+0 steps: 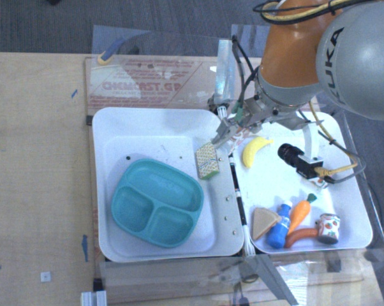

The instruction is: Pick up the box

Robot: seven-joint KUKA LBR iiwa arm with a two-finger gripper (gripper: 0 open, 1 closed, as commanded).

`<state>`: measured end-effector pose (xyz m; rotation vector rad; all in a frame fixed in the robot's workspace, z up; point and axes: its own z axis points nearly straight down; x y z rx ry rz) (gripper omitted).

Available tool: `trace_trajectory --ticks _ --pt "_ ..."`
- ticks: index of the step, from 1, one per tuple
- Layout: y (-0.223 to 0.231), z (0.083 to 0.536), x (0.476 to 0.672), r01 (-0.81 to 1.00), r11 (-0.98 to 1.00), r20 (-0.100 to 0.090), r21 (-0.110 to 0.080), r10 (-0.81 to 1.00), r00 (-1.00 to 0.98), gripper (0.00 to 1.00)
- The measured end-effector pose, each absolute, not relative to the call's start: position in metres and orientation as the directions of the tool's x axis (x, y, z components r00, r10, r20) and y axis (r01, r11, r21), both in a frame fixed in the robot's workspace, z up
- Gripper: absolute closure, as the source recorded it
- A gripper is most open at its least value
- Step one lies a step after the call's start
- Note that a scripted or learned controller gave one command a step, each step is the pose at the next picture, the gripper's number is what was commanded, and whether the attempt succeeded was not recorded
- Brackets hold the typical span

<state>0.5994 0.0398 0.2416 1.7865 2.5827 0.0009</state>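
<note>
The box [207, 161] is small, with a yellow-green checked pattern. It hangs tilted over the right edge of the left bin [115, 129], just right of a teal divided plate [157, 201]. My gripper [219, 140] reaches down from the upper right, its fingers closed on the box's top corner. The grey and orange arm fills the upper right above the right bin [348, 190].
The right bin holds a yellow banana [256, 150], a wedge of bread [264, 222], a blue bottle [280, 228], a carrot [299, 213], a red sausage [300, 237] and a small printed can [329, 228]. A cardboard sheet [141, 85] lies behind the left bin.
</note>
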Motion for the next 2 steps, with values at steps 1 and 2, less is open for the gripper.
trace_trajectory --ticks 1,2 --pt "0.040 0.223 0.653 0.935 0.354 -0.002 0.003 0.935 -0.354 1.00" --pt "0.074 0.189 0.649 0.936 0.353 0.000 -0.002 0.936 -0.353 1.00"
